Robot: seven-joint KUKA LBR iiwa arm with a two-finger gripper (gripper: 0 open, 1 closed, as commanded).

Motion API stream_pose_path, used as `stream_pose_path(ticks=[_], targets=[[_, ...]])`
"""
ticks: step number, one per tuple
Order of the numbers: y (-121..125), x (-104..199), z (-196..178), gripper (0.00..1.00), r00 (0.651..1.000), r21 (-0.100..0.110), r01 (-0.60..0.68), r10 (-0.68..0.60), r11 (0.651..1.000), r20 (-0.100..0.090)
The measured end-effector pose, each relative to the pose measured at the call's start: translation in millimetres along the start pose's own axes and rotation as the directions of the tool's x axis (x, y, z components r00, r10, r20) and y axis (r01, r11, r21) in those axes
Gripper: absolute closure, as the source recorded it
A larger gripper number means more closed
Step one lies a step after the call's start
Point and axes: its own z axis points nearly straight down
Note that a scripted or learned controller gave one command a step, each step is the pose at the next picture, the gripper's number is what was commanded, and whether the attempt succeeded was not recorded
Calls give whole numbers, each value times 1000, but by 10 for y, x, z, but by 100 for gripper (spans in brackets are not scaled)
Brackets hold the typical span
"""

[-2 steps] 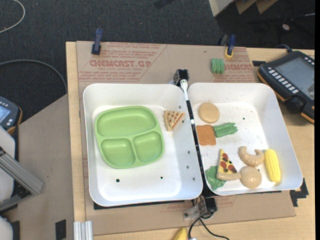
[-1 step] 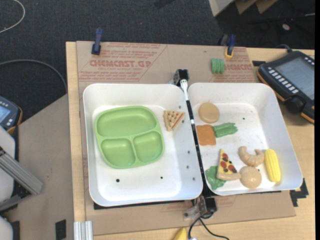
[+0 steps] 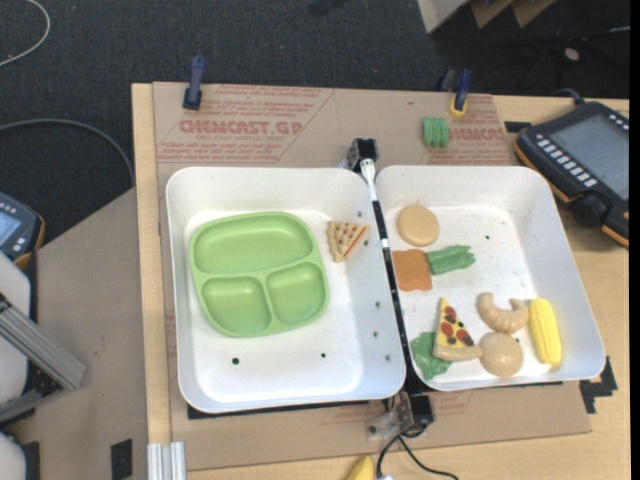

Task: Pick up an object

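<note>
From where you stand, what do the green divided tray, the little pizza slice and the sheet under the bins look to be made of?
Green divided tray: probably moulded plastic, smooth with a soft sheen and rounded compartment edges.
Pizza slice: likely toy plastic or rubber, with flat painted-looking colours; I can't tell which.
Sheet under the bins: looks like cardboard or brown masking paper, matte tan with red printed lettering.
</note>
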Motion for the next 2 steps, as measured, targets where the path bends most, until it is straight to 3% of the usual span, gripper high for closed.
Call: stream_pose_path(ticks=[1,2], targets=[[-13,28,825,100,1000,20,1,-1,1000,-10],[-20,111,1419,100,1000,18,2,-2,1000,-10]])
